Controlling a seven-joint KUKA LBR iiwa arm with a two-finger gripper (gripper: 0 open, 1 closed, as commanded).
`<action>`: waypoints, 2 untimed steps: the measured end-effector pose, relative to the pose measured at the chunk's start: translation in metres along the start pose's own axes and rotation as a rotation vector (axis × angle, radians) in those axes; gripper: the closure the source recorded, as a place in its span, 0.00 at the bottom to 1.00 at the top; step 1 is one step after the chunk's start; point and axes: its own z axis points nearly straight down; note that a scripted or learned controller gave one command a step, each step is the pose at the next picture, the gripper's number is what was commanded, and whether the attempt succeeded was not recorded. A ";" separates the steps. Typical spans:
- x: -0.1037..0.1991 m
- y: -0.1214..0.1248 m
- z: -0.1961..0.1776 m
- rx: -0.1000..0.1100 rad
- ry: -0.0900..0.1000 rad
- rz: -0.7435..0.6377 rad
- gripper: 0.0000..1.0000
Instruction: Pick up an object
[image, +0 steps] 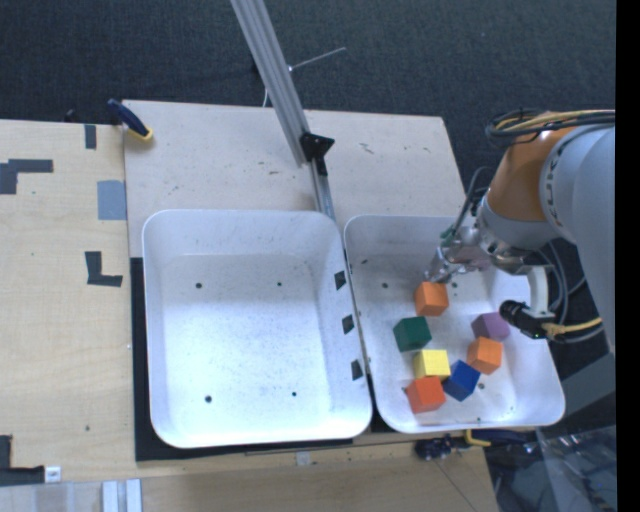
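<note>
Directly below the gripper, grip state unreadable, sat an orange cube; green cube, yellow cube and blue cube crowded nearby.

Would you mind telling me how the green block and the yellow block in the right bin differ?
The green block is dark, the yellow block bright. The green one looks slightly larger. The green one lies nearer the tool, just below the orange block; the yellow one sits farther down, packed against the blue block and red block. Both are small cubes resting on the floor of the right bin.
</note>
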 end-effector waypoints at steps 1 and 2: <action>0.007 0.005 -0.045 -0.003 0.000 0.001 1.00; 0.008 0.001 -0.089 -0.003 0.000 0.002 1.00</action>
